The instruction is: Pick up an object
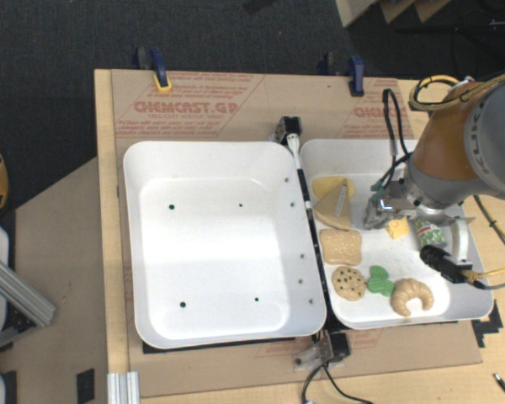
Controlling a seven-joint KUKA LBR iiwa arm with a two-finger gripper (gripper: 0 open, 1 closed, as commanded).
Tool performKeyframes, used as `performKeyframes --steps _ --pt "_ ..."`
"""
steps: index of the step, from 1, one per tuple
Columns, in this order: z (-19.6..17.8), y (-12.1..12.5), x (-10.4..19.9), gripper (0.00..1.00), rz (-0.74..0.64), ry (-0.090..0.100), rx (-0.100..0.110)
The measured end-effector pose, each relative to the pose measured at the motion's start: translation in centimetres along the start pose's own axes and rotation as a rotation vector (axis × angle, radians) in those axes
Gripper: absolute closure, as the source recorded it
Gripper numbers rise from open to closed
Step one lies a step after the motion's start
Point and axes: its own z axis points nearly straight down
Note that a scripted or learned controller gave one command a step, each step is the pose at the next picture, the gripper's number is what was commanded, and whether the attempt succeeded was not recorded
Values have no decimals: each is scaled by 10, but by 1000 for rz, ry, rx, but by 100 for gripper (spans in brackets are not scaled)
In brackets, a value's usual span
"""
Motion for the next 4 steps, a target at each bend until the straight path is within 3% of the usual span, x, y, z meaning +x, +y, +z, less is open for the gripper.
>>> performKeyframes --steps 1,2,3,4 --pt "1 -84 -1 100 2 1 2" --pt "-10 -80 0 100 -1 -1 -7" --pt "-184 -28 46 100 -11 -3 -28" --pt "-413 -19 115 100 -10 0 -28"
